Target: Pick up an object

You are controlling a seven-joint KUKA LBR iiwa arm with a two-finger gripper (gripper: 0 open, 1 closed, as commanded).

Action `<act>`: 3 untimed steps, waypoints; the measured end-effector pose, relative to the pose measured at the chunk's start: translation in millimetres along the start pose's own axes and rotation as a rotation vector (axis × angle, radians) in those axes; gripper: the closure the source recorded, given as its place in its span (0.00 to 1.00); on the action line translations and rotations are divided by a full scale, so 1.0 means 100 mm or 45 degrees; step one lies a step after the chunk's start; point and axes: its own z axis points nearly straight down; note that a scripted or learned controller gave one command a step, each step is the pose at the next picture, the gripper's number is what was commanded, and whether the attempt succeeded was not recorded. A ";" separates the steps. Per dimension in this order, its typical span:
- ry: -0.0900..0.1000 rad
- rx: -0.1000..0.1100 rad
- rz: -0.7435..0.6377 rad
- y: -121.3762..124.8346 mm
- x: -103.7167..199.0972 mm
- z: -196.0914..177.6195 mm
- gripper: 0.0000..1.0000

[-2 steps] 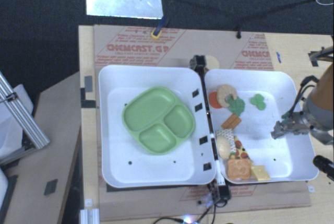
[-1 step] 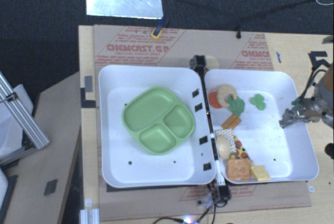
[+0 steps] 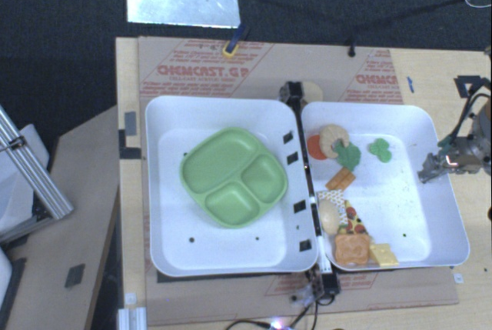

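Viewing from above, I find the pincer (image 3: 432,167) at the right rim of the right bin (image 3: 430,201), clear of the items; whether it is open or closed I cannot tell. Toy food lies along that bin's left side: a green broccoli piece (image 3: 349,156), a small green leaf shape (image 3: 379,149), an orange carrot piece (image 3: 340,180), a pizza slice (image 3: 354,224), a toast piece (image 3: 352,249) and a yellow cheese block (image 3: 383,255). A green divided plate (image 3: 234,177) sits in the left bin (image 3: 165,244).
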 end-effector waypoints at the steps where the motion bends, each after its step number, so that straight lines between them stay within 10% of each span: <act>1: 0.004 0.004 -0.005 0.02 0.62 0.05 1.00; 3: 0.005 0.004 -0.006 -0.03 1.68 0.06 1.00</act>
